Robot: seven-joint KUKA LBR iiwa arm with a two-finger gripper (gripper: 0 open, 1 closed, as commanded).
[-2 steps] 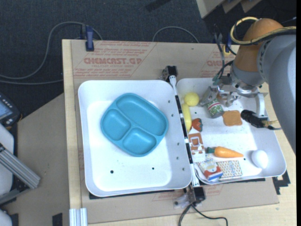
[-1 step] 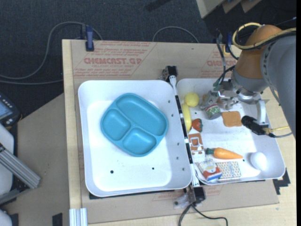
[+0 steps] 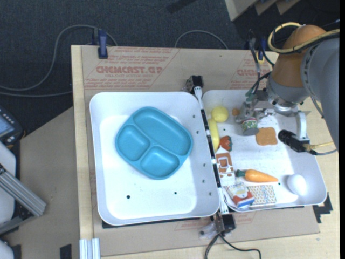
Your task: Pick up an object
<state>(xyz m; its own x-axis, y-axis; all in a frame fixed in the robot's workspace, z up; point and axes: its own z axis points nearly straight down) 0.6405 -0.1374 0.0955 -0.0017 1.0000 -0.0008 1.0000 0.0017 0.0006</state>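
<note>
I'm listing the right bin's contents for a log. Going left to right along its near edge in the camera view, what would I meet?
Red and white carton → blue and red packet → carrot → white egg.

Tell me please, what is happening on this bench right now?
A grey robot arm reaches into the right bin, and its gripper is low over a small green can. A carrot, a lemon and an egg lie around it. The left bin holds a blue divided plate.
</note>
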